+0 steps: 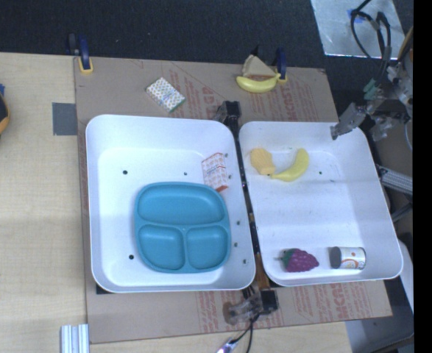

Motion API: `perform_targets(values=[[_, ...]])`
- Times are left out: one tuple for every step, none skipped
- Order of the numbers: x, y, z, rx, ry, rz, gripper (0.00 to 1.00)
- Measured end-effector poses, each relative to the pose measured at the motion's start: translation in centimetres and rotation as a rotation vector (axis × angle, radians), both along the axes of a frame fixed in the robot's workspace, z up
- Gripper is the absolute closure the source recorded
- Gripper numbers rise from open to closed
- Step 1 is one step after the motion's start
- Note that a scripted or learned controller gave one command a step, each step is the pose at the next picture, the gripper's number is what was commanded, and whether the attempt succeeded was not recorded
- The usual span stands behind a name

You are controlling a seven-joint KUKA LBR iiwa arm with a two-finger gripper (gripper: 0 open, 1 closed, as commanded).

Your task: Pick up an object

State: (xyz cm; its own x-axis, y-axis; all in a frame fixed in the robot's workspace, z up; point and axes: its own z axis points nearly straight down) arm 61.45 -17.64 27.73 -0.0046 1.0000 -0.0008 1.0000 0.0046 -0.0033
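the gripper (pixel 346 126) hangs at the far right corner of the right bin (pixel 381 197); i cannot tell its state. in this bin lie one banana (pixel 293 168) near the far edge, and one grape bunch (pixel 299 260) and one small can (pixel 348 257) at the near edge. the banana looks light, stiff and smooth; its middle seems best to hold. the left bin (pixel 105 168) holds one blue plate (pixel 182 225) and one small packet (pixel 215 170).

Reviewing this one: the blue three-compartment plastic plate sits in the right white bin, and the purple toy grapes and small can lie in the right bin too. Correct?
Not quite. The camera view shows the blue three-compartment plastic plate in the left white bin, not the right. The purple toy grapes and small can do lie in the right white bin.
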Motion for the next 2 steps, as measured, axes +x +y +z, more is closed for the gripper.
perform_targets(values=[[3.3,-0.6,-9.4,0.000,0.002,0.002,0.00],[4.1,1.0,-18.1,0.000,0.002,0.001,0.00]])
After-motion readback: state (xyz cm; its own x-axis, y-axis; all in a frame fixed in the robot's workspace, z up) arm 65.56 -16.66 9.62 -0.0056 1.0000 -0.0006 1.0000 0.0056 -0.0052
